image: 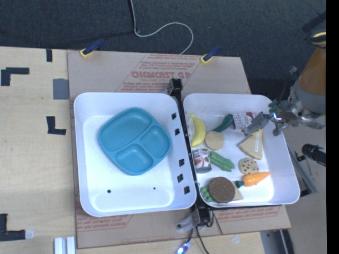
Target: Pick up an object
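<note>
Under and just left of the jaws, inside the right bin, lies a pale cheese wedge, its upper tip close beneath the dark fingers. Whether the jaws are spread or pressed together cannot be told, since the fingers blur into one dark shape; nothing shows plainly between them. A small packet with red print sits right beside the jaws on their left, and a green pepper lies just past it. Further left are a round tan disc and a yellow banana near the bin's left wall. Below the jaws, past the cheese, a chocolate-chip cookie rests next to an orange carrot. Down and to the left lie a green pod, a small red-labelled can and a burger with a dark patty. Well away to the left, the left bin holds a blue divided plate. Both bins stand on a cardboard sheet on the table. To the right of the jaws the grey arm rises with its orange band.
</note>
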Controlling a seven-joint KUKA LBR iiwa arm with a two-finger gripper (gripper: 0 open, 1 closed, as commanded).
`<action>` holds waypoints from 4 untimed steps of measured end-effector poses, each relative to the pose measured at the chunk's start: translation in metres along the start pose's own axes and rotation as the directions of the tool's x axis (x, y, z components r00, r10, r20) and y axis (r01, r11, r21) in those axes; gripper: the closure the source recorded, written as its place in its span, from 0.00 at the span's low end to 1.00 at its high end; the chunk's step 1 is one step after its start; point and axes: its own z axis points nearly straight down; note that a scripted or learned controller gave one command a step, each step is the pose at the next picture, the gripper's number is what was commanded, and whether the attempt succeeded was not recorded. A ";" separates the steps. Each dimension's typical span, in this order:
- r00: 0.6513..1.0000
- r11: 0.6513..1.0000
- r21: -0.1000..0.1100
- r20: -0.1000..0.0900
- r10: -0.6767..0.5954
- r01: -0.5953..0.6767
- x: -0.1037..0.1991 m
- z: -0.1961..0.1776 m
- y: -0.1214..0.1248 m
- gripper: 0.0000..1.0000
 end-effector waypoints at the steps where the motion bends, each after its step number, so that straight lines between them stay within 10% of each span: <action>1: 1.000 1.000 0.000 0.000 -0.002 0.002 0.001 -0.010 0.000 1.00; 2: 1.000 1.000 -0.019 0.003 -0.007 0.007 0.056 -0.180 0.004 1.00; 4: 1.000 1.000 0.010 -0.003 -0.003 0.003 0.130 0.009 -0.049 1.00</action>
